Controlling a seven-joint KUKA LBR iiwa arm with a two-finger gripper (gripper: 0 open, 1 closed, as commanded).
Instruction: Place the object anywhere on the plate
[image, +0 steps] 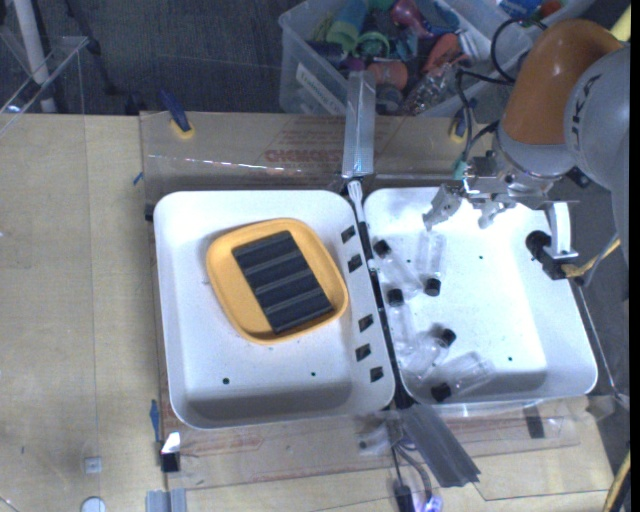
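Two shallow white bins are seen side by side on the bench. In the left bin (190, 390) a yellow plate (225, 290) is set, roughly square with rounded corners, and a black ribbed object (282, 281) is seen lying on it, tilted at a slant and covering most of the plate's middle. The object is thus found on the plate, well apart from the arm.

The right bin (540, 330) is strewn with several clear vials with black caps (432, 262), some lying near the divider between the bins and others towards the near edge; one vial with a black cap (440, 342) is seen lower in the bin, and another (455, 380) lies near the near wall. A row of small black tabs is seen along the divider.

The arm (560, 90) is seen reaching in from the right, with its orange band above the wrist. The gripper (462, 208) is held over the far part of the right bin. Its two fingers are spread wide apart: one finger (440, 207) is angled towards the left, the other (492, 209) is set to the right of it. Nothing is seen between the fingers, and no contact with a vial can be made out, though the clear vials just below are hard to tell from the white floor.

Behind the bins a clear tub of coloured items (390, 45) is seen.
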